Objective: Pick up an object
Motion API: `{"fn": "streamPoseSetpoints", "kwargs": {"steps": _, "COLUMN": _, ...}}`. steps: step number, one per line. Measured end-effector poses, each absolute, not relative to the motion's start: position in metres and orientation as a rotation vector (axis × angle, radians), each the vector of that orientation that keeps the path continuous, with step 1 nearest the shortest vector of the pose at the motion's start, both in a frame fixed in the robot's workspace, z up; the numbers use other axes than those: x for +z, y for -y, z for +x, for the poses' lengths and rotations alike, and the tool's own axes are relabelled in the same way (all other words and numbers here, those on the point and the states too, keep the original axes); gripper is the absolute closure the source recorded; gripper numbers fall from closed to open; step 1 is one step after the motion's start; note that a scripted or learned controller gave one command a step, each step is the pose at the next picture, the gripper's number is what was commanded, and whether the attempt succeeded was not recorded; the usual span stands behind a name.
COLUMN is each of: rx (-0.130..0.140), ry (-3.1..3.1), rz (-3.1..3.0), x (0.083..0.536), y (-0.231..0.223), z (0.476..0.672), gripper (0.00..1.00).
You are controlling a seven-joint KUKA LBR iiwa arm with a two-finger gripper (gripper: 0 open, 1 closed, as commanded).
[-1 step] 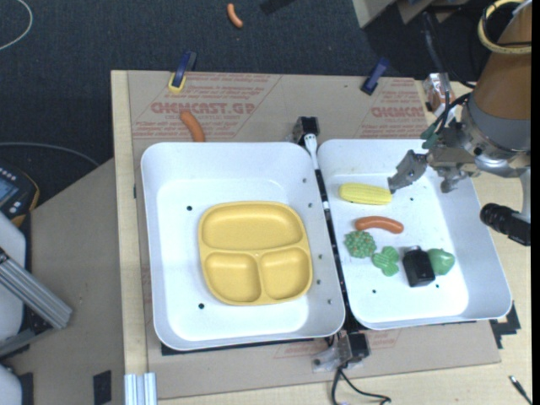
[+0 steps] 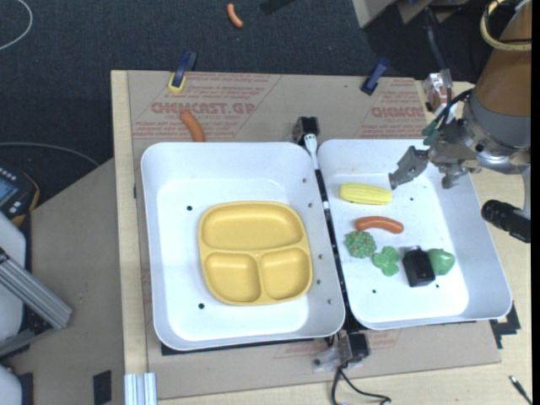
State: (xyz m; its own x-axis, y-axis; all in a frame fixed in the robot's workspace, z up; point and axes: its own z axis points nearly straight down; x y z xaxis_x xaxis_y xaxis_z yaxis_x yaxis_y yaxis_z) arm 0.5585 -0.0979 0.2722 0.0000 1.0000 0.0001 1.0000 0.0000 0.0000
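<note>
The bench [image 2: 253,99] is a brown board that bears two white bins side by side. The left bin [image 2: 169,226] lies well to the left of the gripper and holds a yellow tray [image 2: 253,251] with three compartments, one wide and two small. The right bin [image 2: 472,268] lies under and below the gripper in the view.

The arm [image 2: 506,83] comes in from the right, grey with an orange band, and ends in the gripper [image 2: 426,169], which hangs over the upper part of the right bin. One grey finger [image 2: 405,170] points down and left; whether the gripper is open or closed cannot be told, and nothing is seen between its fingers.

The corn [image 2: 365,194] lies just below and left of the gripper, close to the finger's tip. The sausage [image 2: 379,224] lies a little further below, under the corn. Lower still and to the left is the broccoli [image 2: 360,244], with a smaller green piece [image 2: 386,260] just beside it. Well below the gripper sits a black block [image 2: 417,267], touching a green pepper [image 2: 441,262] on its right.

Far to the upper left, outside the bins, a second sausage [image 2: 193,126] lies on the board.
</note>
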Motion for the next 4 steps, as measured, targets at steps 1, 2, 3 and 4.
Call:
{"fn": "streamPoseSetpoints", "kwargs": {"steps": 1, "rx": 0.005, "ry": 2.218, "rz": -2.217, "x": 0.228, "y": 0.096, "z": 0.563, "gripper": 0.00}}
{"fn": "streamPoseSetpoints", "kwargs": {"steps": 2, "rx": 0.006, "ry": 2.217, "rz": -2.217, "x": 0.179, "y": 0.093, "z": 0.571, "gripper": 0.00}}
{"fn": "streamPoseSetpoints", "kwargs": {"steps": 3, "rx": 0.006, "ry": 2.215, "rz": -2.218, "x": 0.128, "y": 0.097, "z": 0.561, "gripper": 0.00}}
{"fn": "streamPoseSetpoints", "kwargs": {"steps": 4, "rx": -0.002, "ry": 2.226, "rz": -2.229, "x": 0.087, "y": 0.099, "z": 0.563, "gripper": 0.00}}
